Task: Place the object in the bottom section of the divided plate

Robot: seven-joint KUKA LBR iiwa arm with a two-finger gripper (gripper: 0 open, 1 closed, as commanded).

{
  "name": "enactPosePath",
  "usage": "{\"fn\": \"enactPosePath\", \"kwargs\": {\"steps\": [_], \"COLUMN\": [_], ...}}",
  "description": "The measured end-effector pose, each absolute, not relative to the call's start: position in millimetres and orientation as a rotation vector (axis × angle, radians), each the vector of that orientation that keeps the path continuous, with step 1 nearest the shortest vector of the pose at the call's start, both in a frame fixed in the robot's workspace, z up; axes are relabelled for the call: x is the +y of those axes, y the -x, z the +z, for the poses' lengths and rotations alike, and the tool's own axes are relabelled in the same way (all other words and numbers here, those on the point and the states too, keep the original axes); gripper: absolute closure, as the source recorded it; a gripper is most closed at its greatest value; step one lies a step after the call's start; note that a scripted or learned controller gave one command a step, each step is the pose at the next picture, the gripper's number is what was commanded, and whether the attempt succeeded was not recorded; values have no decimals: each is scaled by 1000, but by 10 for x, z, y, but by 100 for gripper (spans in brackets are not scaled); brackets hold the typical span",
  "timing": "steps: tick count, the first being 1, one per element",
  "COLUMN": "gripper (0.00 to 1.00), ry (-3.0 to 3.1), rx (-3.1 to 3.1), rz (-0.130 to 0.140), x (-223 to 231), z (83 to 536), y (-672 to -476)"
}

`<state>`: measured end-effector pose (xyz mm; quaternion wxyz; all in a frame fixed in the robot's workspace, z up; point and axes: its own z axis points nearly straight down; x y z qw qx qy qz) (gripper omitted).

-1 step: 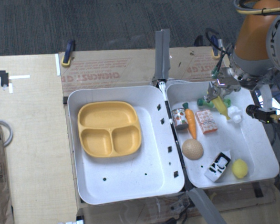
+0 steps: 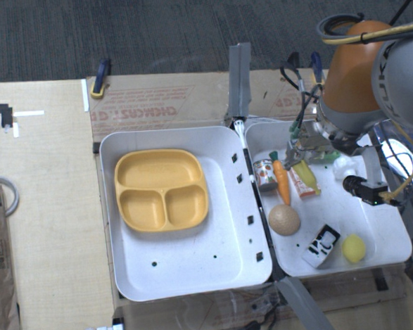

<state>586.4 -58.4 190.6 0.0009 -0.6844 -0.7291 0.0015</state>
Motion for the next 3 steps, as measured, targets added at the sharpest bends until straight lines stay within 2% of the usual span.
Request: {"fn": "enactPosePath", "kwargs": {"steps": [1,2,3], "gripper": [100,100,100], "ry": [1828,1581,1024], "rx": [-2556,-2712,-2967], "rz": [2,3,3], "x": [7,463,978], "z": [1912,1911,1906], "y": [-6012,-5748,-5670]}}
